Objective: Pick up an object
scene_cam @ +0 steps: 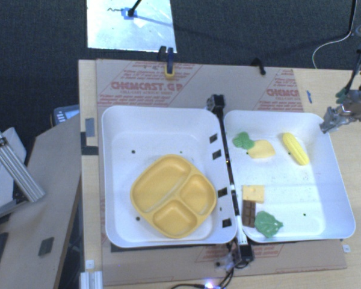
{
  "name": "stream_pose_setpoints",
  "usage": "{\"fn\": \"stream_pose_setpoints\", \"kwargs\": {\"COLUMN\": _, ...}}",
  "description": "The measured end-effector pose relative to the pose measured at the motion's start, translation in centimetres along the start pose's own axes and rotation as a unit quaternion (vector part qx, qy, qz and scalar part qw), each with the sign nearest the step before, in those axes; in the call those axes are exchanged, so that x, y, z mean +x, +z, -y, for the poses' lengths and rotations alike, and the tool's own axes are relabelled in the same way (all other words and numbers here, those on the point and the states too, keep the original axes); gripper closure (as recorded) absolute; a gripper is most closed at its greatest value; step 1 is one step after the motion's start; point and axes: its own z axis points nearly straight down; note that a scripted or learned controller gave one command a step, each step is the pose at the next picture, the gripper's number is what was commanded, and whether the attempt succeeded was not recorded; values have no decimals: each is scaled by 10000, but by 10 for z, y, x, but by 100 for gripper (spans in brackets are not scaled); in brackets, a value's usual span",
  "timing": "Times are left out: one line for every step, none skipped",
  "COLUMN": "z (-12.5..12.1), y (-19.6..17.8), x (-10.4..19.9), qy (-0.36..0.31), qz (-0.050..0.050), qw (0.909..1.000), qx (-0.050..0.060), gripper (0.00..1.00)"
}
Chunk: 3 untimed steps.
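The right bin (334, 179) holds several toy foods: a yellow corn cob (295, 148), a pale yellow piece (262, 150) beside a green leafy piece (243, 141), a cheese-like square (253, 193), a brown chocolate bar (248, 212) and a green lettuce piece (268, 224). My gripper (336, 118) hovers at the far right, just above and beyond the bin's back right corner, apart from all the foods. Nothing shows between its fingers.
The left bin (117, 137) carries a yellow divided tray (173, 195). A black divider with clips (225, 173) runs between the bins. Cardboard (144, 83) lies behind them, and a shiny metal sheet (129, 14) sits further back. Cables hang at the upper right.
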Motion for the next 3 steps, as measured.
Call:
{"fn": "stream_pose_setpoints", "kwargs": {"z": 2, "y": 113, "x": 96, "qy": -57, "qz": -44, "qw": 10000, "qx": 69, "gripper": 100}}
{"fn": "stream_pose_setpoints", "kwargs": {"z": -2, "y": 56, "x": 61, "qy": 2, "qz": -2, "qw": 10000, "qx": 0, "gripper": 100}}
{"fn": "stream_pose_setpoints", "kwargs": {"z": -81, "y": -96, "x": 59, "qy": -38, "qz": 16, "qw": 10000, "qx": -87, "gripper": 100}}
